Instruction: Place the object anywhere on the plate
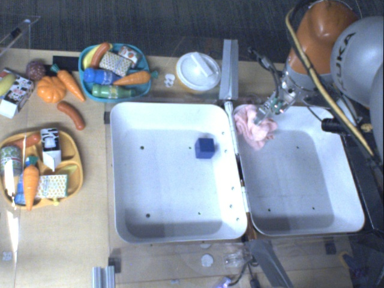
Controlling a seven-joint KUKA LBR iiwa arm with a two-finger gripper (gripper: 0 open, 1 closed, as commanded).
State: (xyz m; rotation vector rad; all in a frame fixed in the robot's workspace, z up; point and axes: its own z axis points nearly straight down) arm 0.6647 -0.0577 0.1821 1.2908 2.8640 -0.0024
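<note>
The pale wooden surface [72, 233] is carrying two shallow white bins side by side, the left bin [174, 221] and the right bin [336, 221], their inner rims touching. Behind the left bin a blue bowl [90, 90] of toy food and a round white lid [198, 71] are sitting. At the left edge a yellow plate [77, 164] with toy food is lying. Between bowl and plate, a small orange pumpkin [50, 89], a carrot [73, 85] and a sausage [71, 114] are resting directly on the wood.
</note>
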